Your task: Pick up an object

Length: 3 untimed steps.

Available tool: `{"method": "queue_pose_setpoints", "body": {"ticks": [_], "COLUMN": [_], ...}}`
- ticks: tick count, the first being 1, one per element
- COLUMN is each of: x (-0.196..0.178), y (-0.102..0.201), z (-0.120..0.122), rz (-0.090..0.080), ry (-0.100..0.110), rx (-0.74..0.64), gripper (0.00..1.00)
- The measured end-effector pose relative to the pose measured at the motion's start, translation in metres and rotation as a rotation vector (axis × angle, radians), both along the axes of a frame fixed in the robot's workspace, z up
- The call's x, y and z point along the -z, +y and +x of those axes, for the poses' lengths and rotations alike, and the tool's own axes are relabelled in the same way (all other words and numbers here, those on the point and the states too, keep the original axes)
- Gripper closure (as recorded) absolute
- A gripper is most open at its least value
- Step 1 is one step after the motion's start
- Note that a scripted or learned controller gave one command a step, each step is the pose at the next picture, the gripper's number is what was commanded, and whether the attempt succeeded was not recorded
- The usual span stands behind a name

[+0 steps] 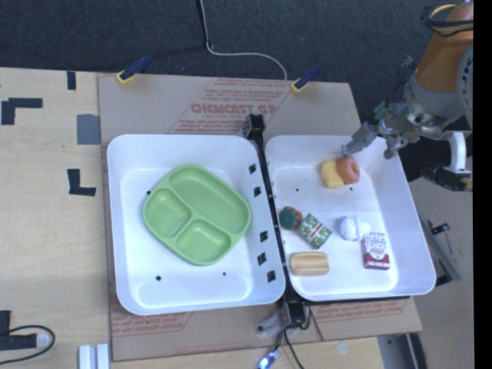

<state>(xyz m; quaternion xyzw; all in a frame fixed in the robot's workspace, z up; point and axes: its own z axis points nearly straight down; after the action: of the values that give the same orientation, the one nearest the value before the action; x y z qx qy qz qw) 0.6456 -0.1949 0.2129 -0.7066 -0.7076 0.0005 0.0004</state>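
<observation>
The gripper point(374, 138), fingers spread apart, hangs empty beside the yellow block point(332, 174); cardboard point(223, 108) print perhaps reads "CHEMCAST".

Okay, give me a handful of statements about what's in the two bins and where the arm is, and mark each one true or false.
1. The green tray lies in the left bin. True.
2. The right bin holds one object. False: it holds several, among them a red and white carton and a tan bun.
3. The gripper is over the right bin's far edge. True.
4. The yellow piece lies on the green tray. False: it lies in the right bin.
</observation>
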Motion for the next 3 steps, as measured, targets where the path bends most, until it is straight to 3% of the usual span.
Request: {"method": "queue_pose_setpoints", "body": {"ticks": [1,2,3], "x": [-0.019,-0.007,-0.205], "y": [0.027,0.074,0.135], "z": [-0.052,-0.168,-0.16], "rz": [0.0,0.004,0.0], "ry": [0.003,0.01,-0.019], "rx": [0.001,0.002,-0.008], "gripper": [0.0,0.0,0.0]}}
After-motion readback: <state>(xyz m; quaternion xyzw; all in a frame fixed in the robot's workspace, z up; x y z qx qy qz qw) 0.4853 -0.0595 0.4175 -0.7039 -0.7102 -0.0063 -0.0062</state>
